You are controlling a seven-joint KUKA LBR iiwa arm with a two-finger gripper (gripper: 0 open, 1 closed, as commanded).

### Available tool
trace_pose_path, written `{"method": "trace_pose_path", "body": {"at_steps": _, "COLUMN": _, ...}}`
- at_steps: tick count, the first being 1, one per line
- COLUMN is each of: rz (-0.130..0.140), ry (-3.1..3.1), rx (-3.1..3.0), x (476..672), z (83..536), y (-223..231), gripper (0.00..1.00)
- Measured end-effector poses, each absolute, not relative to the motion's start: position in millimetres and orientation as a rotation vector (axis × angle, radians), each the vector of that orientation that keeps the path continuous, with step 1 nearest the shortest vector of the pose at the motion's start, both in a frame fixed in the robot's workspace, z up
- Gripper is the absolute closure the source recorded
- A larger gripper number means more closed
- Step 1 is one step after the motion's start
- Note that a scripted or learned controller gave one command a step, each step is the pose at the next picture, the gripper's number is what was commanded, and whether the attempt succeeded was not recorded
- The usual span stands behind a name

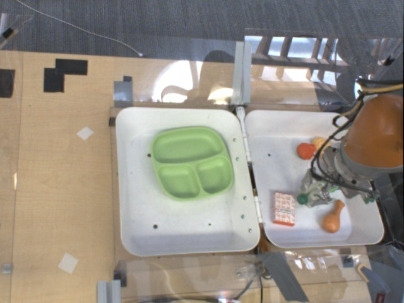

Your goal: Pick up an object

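Reach step: gripper (314, 196) low in right bin (278, 128), by small green item (303, 199) (grasp state: cannot tell). Next: secure, then lift.

I see lime-green divided plate (191, 162) in white left bin (136, 232). White right bin (278, 128) holds red-orange ball (306, 150), orange gourd-shaped toy (332, 218), small card (285, 208) with red-and-white pattern. Arm (377, 131) orange-brown above grey wrist.
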State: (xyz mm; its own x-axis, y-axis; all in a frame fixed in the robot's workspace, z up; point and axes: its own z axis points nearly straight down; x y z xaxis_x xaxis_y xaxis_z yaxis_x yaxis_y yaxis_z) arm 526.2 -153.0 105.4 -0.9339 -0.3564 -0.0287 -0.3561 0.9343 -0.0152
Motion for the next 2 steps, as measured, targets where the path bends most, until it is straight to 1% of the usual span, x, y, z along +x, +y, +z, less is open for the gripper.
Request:
{"method": "trace_pose_path", "body": {"at_steps": 1, "rz": -0.007, "ry": 3.05, "rx": -0.678, "x": 511.9, "z": 207.5, "y": -88.6, "gripper": 1.0}}
{"method": "trace_pose_path", "body": {"at_steps": 2, "rz": 0.003, "ry": 3.072, "rx": -0.606, "x": 515.3, "z": 211.9, "y": -15.2, "gripper": 1.0}}
